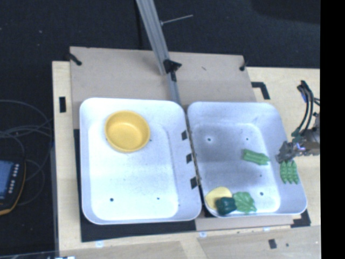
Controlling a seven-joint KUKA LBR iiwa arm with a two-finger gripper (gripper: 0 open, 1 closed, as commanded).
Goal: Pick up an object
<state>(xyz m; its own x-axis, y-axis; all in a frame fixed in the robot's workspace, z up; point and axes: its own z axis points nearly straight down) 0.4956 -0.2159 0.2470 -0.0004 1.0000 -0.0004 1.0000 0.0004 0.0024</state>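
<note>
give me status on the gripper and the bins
Gripper at right bin's right rim, nothing visibly held. Green ridged piece just below it, green strip beside. Yellow round bowl in left bin.

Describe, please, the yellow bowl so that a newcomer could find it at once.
Look at the left bin of the two white bins. Near its far left corner sits the yellow bowl, round and open side up. It stands alone there, while the small green and yellow pieces all lie in the right bin.
</note>
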